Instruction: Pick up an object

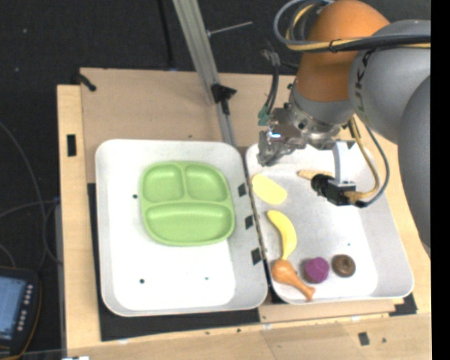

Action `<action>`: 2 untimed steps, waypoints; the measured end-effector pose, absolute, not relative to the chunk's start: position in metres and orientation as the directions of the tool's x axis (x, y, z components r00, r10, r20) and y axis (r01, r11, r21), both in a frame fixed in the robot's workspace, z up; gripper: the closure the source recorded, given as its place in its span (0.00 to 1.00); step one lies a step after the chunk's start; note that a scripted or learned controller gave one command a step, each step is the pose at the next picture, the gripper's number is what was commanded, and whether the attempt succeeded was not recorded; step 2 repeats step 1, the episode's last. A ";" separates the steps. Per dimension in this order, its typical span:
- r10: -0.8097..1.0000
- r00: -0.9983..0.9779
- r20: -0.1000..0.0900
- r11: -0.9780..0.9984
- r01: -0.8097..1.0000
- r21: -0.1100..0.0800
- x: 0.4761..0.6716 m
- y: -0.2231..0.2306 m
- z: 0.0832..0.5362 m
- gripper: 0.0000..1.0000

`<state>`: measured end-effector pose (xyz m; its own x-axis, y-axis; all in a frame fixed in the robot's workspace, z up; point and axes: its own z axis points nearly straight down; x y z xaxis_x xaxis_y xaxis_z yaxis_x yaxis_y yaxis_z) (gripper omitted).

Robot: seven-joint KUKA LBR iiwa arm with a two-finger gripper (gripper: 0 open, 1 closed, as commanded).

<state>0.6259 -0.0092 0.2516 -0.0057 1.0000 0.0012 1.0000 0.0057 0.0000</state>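
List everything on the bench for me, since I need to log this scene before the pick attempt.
Tray: one, green, three compartments, in the left bin.
Pale yellow piece: one, right bin, upper left.
Banana: one, yellow, right bin, left side.
Orange pear-shaped toy: one, front left.
Purple ball: one, front.
Brown ring: one, beside the ball.
Arm: grey and orange, from the right.
Gripper: over the right bin's back left corner.

Open floor in the right bin beyond the banana, toys along its near edge.
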 end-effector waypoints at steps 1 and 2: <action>1.000 -0.008 0.002 0.008 1.000 0.000 0.614 0.051 0.255 1.00; 1.000 -0.008 0.002 0.008 1.000 0.000 0.614 0.051 0.255 1.00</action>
